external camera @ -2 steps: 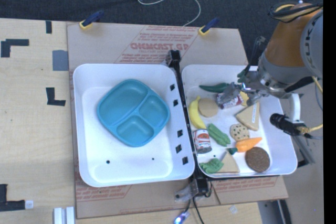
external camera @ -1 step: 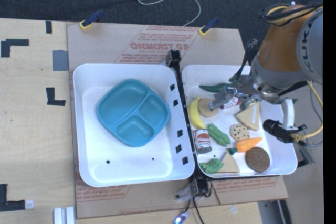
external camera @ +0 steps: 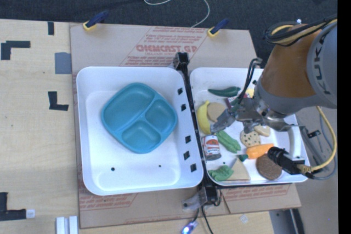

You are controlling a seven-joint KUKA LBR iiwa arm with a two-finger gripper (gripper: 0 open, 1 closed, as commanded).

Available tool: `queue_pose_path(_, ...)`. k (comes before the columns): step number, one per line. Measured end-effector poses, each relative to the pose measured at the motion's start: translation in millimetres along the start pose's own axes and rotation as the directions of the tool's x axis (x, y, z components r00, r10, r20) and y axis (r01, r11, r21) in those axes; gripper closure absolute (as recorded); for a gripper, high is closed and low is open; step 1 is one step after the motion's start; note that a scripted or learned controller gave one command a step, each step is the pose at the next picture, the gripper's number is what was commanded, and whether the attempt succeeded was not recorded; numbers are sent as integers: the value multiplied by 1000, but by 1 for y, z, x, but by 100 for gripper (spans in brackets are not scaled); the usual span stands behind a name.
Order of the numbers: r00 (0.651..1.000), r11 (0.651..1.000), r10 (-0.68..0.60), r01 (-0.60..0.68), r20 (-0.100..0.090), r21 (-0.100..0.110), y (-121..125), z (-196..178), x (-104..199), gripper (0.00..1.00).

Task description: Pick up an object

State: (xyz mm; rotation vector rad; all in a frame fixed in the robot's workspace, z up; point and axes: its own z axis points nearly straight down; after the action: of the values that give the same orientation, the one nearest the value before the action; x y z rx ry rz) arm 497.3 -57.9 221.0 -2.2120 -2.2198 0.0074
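Hovering over the right bin [external camera: 215, 76], my claw [external camera: 226, 119] hangs low among the toy food; whether it is parted or closed, I cannot tell. Nearest the camera, below me, lie a sandwich wedge [external camera: 237, 173], a brown round patty [external camera: 269, 167] and an orange carrot [external camera: 258, 150], its long axis running left to right. A small can [external camera: 211, 147] sits just left of me. A banana [external camera: 203, 117] curves beside my tips. Beyond me a green pepper [external camera: 224, 91] lies crosswise. Well left, the other bin [external camera: 88, 118] holds a blue divided plate [external camera: 139, 117].
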Motion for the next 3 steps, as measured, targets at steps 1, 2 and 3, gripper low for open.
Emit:
queue_pose_path(1, 1000, 1000, -1, 1, 0, 3, -15, 42, 48, 0)
queue_pose_path(2, 1000, 1000, 2, -2, 2, 3, -14, 32, 45, 100)
queue_pose_path(3, 1000, 1000, -5, 5, 0, -6, -13, 2, 113, 100)
